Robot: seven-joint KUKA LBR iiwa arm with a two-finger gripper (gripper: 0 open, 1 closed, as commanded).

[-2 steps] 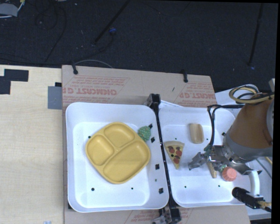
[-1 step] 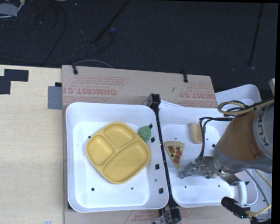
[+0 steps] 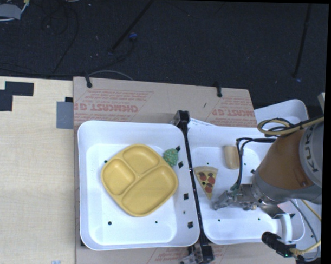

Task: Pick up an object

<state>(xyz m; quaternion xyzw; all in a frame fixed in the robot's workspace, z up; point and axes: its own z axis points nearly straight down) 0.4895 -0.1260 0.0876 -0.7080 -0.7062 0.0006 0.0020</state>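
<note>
In the right bin (image 3: 222,238) lie a toy pizza slice (image 3: 206,179) near its left wall and a tan bread-like piece (image 3: 231,156) toward the back. My gripper (image 3: 224,201) hangs low over the right bin, just right of and below the pizza slice's tip, with the orange-banded arm behind it. The left bin (image 3: 97,229) holds a yellow divided plate (image 3: 139,179) and a small green broccoli-like piece (image 3: 170,155) at the plate's upper right.
A black divider (image 3: 189,184) runs between the two bins. Cardboard lies under the bins, and a pale wooden benchtop spreads to the left. Cables loop above the arm at the right.
</note>
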